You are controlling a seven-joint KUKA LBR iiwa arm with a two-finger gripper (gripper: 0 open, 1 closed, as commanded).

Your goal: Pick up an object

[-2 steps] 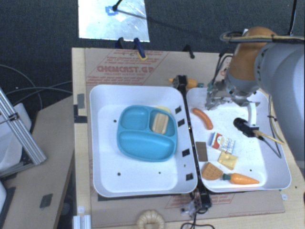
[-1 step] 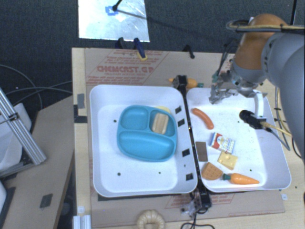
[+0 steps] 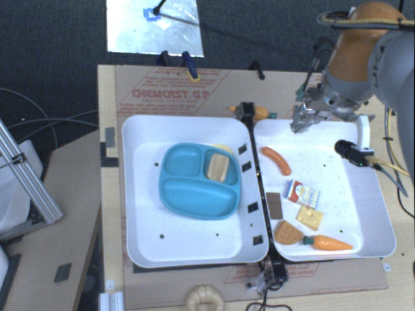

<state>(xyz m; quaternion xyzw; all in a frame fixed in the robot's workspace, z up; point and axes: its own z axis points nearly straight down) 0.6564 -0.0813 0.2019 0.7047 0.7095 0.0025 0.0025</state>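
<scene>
My gripper [image 3: 302, 123] hangs over the far edge of the right bin [image 3: 363, 203], with nothing seen between its fingers. Below it and to the left lies an orange-red sausage [image 3: 276, 160]. Nearer the front are a dark brown bar [image 3: 274, 205], a small red-and-white carton [image 3: 303, 194], a pale yellow cheese slice [image 3: 310, 218], a brown biscuit [image 3: 288, 232] and an orange carrot [image 3: 328, 242]. The left bin [image 3: 142, 225] holds a blue divided tray [image 3: 194, 196] with a tan bread slice [image 3: 217, 168] in its upper right compartment.
A yellow-orange piece [image 3: 258, 113] lies outside the bins by the far end of the divider. A pale braided ring [image 3: 206, 298] sits at the bench's front edge. A shiny sheet [image 3: 154, 18] lies at the back.
</scene>
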